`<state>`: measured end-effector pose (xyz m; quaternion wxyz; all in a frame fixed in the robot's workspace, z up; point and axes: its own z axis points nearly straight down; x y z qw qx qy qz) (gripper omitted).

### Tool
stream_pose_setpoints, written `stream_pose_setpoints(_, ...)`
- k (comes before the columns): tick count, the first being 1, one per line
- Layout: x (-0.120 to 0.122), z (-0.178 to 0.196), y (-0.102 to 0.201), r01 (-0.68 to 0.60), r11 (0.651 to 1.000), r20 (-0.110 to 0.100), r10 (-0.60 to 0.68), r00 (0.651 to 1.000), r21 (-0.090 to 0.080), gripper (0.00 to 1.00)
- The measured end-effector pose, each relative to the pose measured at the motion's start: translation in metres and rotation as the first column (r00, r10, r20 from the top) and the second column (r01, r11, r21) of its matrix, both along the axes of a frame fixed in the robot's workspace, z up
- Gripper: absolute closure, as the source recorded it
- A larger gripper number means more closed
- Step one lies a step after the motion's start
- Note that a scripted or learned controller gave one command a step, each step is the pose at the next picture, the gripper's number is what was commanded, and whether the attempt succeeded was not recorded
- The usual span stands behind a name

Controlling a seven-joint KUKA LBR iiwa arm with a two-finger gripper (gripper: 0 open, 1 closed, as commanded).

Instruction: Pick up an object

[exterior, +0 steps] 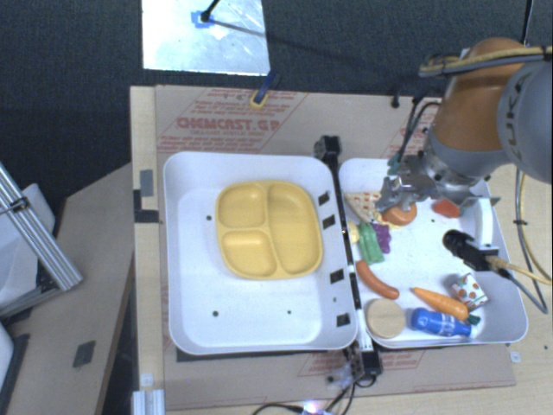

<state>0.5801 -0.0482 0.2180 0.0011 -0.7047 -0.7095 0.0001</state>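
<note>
The end effector (399,199) sits low over the right bin (510,318), its tips touching an orange round piece (402,215) partly hidden beneath it, and its grip there cannot be made out.

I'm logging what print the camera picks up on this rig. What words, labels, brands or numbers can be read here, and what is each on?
"CHEMCAST GP": red print on the brown protective sheet under the bins, above the left bin; the letters are soft, so this reading is likely, not certain.
More red print on the same sheet at the bottom edge: too blurred to read.
Blue bottle in the right bin: no legible label.
</note>
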Motion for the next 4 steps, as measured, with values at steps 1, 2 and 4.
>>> stream_pose_setpoints(1, -0.045, 0.014, 0.025, 0.0, 1.0, 0.0, 0.0, 1.0, 0.001, 1.0)
stream_pose_setpoints(2, -0.061, -0.004, 0.039, 0.001, 1.0, 0.001, -0.001, 1.0, 0.0, 1.0)
stream_pose_setpoints(4, -0.061, -0.003, 0.036, 0.006, 1.0, 0.003, -0.006, 1.0, -0.001, 1.0)
